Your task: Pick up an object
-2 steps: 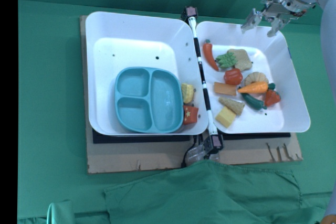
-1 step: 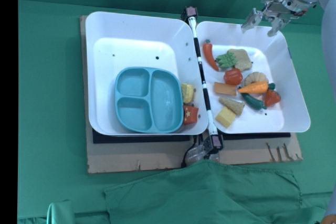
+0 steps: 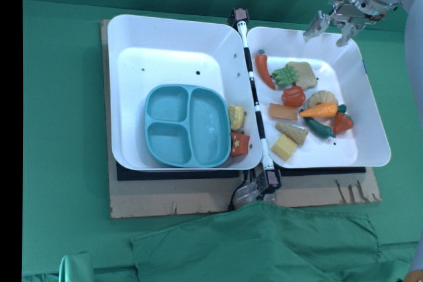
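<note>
The gripper (image 3: 329, 30) hangs in the upper right of the frame, above the far rim of the right bin (image 3: 370, 142), with its two fingers spread wide and nothing between them. All the toy food lies below and to the left of it in the picture, well apart from the fingertips. Nearest are a red chili pepper (image 3: 264, 69) by the bin's left wall and a green leafy piece (image 3: 285, 74) touching a tan slice (image 3: 304, 73). Further down sit a tomato (image 3: 293, 96), a carrot (image 3: 320, 111), a red strawberry-like piece (image 3: 342, 123), a dark green pepper (image 3: 319, 128) and a yellow cheese block (image 3: 285, 147). In the left bin (image 3: 132, 36) rests a blue divided plate (image 3: 187, 125), with a corn piece (image 3: 236, 117) and a red box (image 3: 240, 144) just beside its right edge.
</note>
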Action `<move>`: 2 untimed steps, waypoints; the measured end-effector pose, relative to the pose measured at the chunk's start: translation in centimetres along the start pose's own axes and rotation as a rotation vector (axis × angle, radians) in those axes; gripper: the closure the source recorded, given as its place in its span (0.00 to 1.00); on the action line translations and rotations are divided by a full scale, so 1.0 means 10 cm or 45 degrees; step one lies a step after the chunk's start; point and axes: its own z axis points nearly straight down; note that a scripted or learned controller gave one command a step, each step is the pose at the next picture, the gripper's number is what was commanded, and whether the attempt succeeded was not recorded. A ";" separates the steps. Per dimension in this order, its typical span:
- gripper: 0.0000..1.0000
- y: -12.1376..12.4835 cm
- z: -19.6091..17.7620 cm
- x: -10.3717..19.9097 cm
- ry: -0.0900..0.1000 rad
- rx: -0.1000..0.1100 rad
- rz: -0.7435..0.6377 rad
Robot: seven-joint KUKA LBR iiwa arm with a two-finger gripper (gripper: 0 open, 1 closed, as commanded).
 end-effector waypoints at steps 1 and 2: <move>0.00 0.00 -0.01 0.00 -0.001 -0.001 0.000; 0.00 0.00 0.03 0.00 0.000 0.001 0.000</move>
